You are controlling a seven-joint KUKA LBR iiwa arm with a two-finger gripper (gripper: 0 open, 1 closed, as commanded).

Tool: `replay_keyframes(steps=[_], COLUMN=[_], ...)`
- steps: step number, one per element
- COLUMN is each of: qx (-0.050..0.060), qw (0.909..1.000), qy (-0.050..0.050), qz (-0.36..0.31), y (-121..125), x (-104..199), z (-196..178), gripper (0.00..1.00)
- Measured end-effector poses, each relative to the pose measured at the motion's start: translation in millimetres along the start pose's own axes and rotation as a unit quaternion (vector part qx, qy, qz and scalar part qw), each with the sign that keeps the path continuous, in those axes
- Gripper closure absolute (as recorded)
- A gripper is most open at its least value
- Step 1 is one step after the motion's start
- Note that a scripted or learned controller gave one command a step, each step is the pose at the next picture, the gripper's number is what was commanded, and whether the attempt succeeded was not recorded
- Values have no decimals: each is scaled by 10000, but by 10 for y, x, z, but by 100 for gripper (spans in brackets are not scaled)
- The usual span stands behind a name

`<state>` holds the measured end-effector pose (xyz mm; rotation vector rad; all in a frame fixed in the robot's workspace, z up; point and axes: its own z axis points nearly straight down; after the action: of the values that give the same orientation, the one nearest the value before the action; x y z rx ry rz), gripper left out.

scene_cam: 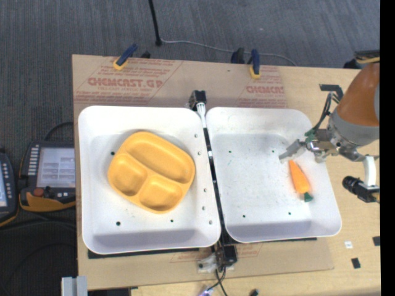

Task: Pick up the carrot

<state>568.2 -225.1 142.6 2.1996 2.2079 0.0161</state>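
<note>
Yellow tray (152,171) apart from carrot (299,179)

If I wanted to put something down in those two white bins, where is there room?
The right bin has bare floor from its left wall to the carrot. It is crowded at the right, where the gripper hangs just above the carrot. In the left bin, the yellow tray leaves a border.

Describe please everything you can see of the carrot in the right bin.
The carrot is small and bright orange, with a green stub at its lower end; it looks like a smooth plastic toy. It lies flat on the floor of the right bin, near the right wall, its pointed tip toward the top of the view and its green end toward the bottom. The tool is just above its tip; whether they touch cannot be told. Nothing else is near it.
</note>
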Motion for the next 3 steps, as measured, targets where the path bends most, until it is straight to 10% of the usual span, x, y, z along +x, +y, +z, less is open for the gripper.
replay_keyframes(steps=[3], qx=[-10], qw=[10000], qy=[-3], qz=[-3], y=[3], x=[1], z=[6], gripper=[0])
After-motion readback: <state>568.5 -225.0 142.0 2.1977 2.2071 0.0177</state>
